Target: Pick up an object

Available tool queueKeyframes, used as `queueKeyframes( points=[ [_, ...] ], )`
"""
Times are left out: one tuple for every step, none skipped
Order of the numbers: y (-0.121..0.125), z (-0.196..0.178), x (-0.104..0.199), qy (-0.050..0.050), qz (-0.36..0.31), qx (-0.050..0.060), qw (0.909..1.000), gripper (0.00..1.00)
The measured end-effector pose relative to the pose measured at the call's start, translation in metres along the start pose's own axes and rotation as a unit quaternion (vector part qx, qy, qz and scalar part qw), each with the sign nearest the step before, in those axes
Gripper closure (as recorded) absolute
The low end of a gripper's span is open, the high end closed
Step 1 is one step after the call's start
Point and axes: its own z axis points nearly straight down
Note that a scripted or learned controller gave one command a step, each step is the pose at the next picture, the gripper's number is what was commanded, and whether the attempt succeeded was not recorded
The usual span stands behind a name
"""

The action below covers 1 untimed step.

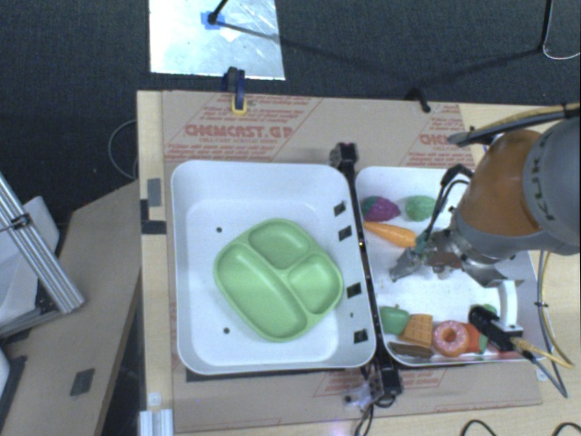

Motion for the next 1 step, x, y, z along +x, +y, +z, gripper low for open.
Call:
queueKeyframes(
  points=[
    [0.0000,0.0306,0.0005,0.000,0.000,-0.001,1.0000,0.00]
  ],
)
